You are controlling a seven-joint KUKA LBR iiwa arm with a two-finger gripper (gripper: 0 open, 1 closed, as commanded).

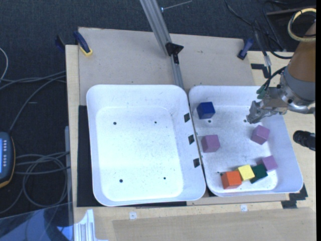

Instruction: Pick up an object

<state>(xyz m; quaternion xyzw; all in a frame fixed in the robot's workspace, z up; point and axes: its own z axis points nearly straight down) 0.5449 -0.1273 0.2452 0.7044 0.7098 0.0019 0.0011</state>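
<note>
Two shallow white bins are seen side by side on a wooden bench. Seven small blocks are scattered in the right bin: a blue cube, a purple cube near the divider, another purple cube, a smaller purple block, and an orange, yellow and green block lined up touching. The gripper is poised just above the second purple cube, with nothing held; its opening cannot be judged.
</note>
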